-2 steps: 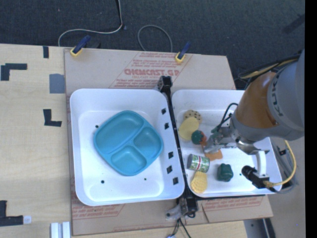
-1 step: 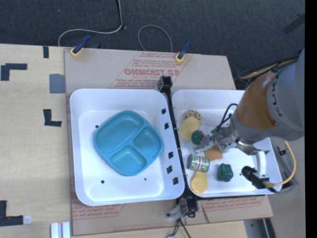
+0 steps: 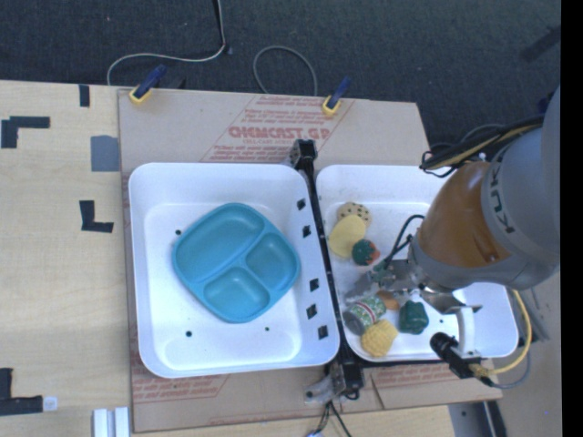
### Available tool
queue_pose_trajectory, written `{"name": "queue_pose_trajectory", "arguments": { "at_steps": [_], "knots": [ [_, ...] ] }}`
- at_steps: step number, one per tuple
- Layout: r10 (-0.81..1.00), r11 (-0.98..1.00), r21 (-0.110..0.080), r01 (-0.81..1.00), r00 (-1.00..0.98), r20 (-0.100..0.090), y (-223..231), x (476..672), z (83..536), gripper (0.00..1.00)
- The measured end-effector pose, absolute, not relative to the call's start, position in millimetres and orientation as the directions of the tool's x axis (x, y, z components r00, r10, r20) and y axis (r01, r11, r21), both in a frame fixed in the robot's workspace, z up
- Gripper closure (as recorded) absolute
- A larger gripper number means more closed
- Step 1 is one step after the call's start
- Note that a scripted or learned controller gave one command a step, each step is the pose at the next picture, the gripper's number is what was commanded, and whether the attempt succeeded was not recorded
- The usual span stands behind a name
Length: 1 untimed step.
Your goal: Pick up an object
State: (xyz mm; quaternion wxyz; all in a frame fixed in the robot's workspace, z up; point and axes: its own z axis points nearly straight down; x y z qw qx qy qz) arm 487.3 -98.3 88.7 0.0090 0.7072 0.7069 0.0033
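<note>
My gripper (image 3: 384, 280) hangs low over the middle of the right bin (image 3: 496, 330), among a cluster of small toys. Just left of it are a teal ball (image 3: 364, 251) and a pale yellow piece (image 3: 345, 237). A beige dotted cube (image 3: 355, 213) lies farther back. In front of the gripper sit a striped can (image 3: 364, 314), a knobbly yellow toy (image 3: 379, 338), a dark green toy (image 3: 414, 318) and a small orange piece (image 3: 392, 299). The arm's wrist hides the part of the bin behind the gripper.
A blue divided plate (image 3: 237, 260) lies in the left bin (image 3: 150, 198). A black divider (image 3: 312, 235) runs between the bins. The grey and orange arm (image 3: 474, 226) covers the right bin's far right side. Cables lie behind the bins.
</note>
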Motion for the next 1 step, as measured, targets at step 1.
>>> {"name": "queue_pose_trajectory", "arguments": {
  "at_steps": [1],
  "knots": [
    [1.0, 0.002, 0.005, 1.0, -0.002, -0.003, -131.0, 556.1, 104.9, 0.0]
  ]
}}
